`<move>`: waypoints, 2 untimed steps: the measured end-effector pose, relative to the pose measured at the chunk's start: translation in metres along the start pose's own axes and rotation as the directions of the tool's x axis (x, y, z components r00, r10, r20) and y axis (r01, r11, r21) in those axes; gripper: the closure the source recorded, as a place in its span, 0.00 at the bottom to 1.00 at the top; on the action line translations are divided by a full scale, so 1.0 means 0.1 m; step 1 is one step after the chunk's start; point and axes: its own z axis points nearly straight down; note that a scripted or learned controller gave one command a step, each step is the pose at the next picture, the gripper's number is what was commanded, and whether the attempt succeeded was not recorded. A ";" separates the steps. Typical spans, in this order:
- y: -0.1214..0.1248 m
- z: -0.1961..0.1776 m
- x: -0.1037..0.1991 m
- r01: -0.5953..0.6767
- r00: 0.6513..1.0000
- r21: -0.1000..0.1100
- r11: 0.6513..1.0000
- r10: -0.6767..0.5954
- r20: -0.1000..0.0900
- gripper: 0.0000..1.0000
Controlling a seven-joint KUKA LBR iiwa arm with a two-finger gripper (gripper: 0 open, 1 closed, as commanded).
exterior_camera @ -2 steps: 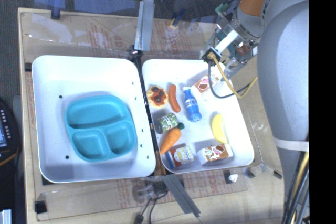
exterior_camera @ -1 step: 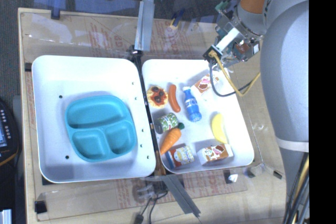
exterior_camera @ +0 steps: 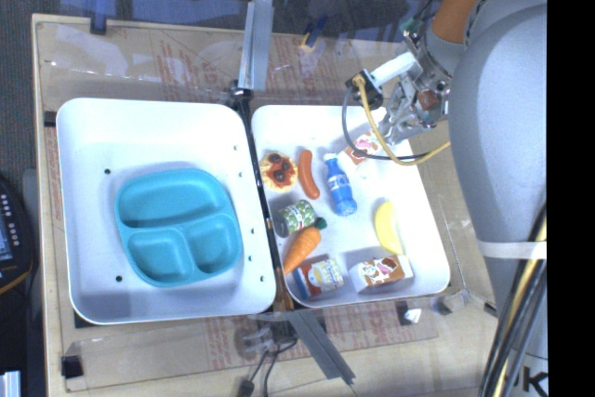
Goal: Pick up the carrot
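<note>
Two bins sit side by side on the bench [exterior_camera: 56, 60]. The left bin [exterior_camera: 84, 121] holds a compartment tray [exterior_camera: 177, 223]. In the right bin [exterior_camera: 432, 256], a pizza slice [exterior_camera: 277, 169], sausage [exterior_camera: 309, 174] and bottle [exterior_camera: 339, 186] line the middle. A can [exterior_camera: 297, 216] lies just beyond the carrot [exterior_camera: 301, 247]. Two cartons [exterior_camera: 323, 275] [exterior_camera: 379, 271] sit nearest, a banana [exterior_camera: 388, 227] to their right. The gripper [exterior_camera: 395, 121] hangs over the far right corner.

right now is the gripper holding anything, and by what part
Nothing is held. The gripper is at the far right corner of the right bin, near a small carton, while the carrot lies untouched at the bin's near left.
</note>
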 end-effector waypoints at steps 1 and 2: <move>-0.01 0.21 -0.02 0.000 1.000 -0.002 1.000 0.000 -0.002 1.00; 0.01 0.42 0.09 0.020 1.000 0.000 1.000 -0.020 -0.001 1.00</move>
